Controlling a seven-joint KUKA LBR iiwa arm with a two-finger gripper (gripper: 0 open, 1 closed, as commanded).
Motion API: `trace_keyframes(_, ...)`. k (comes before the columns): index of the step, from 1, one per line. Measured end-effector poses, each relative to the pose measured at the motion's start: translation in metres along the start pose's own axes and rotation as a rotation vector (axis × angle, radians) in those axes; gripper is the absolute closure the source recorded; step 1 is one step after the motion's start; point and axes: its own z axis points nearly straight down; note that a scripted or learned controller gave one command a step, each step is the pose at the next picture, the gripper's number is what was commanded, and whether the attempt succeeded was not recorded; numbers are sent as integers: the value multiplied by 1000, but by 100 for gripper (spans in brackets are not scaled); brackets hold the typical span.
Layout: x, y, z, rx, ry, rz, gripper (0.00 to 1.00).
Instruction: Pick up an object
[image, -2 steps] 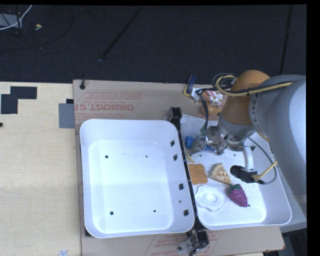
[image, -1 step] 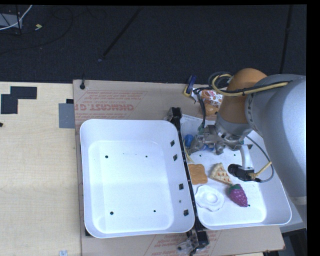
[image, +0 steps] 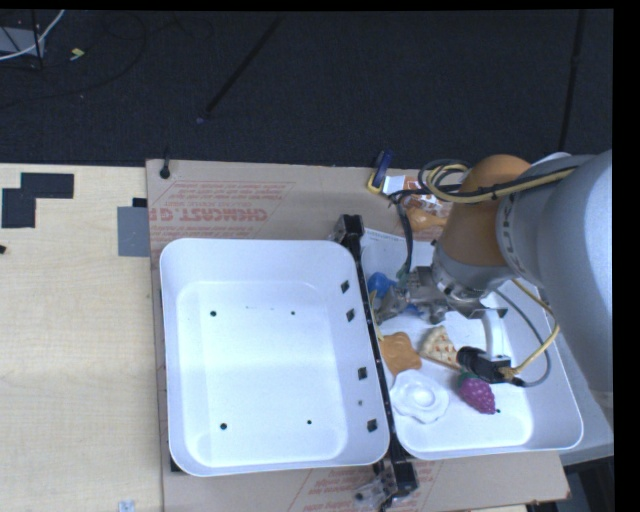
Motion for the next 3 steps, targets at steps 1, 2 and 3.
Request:
trace_keyframes(1, -1, -33, -1, -3, -1, -1, 0)
trace_keyframes(2, -9, 33, 0, -3, 1, -7, 0)
trace_keyframes(3, -9, 31, -10, 2, 3, -8, 100)
